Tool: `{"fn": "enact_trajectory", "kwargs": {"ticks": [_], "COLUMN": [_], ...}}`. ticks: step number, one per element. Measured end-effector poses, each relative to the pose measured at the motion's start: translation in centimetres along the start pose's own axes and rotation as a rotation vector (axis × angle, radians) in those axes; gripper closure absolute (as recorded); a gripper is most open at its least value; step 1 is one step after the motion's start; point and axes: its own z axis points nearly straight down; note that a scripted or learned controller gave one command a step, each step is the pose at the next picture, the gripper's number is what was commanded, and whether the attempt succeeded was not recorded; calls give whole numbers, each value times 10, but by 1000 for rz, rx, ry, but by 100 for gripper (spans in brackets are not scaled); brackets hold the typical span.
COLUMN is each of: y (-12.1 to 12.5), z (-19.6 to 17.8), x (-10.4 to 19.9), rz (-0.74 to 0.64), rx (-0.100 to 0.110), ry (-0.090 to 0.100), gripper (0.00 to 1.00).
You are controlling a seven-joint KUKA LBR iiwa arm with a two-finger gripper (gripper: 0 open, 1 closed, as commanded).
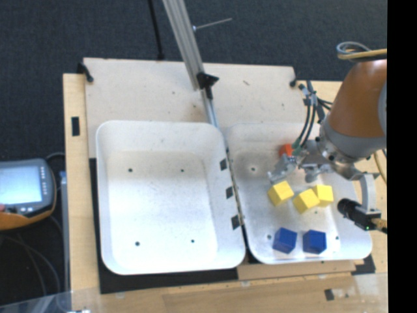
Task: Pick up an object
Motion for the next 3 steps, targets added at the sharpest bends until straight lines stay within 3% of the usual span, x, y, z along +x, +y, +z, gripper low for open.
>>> {"fn": "enact_trajectory", "kwargs": {"ticks": [1, 2, 3], "y": [-19, -15, -15], "z": [64, 50, 51], "x": [-65, -61, -61], "rz": [1, -2, 2], "rx": [10, -2, -2], "ry": [-3, -1, 0], "gripper": [0, 100, 0]}}
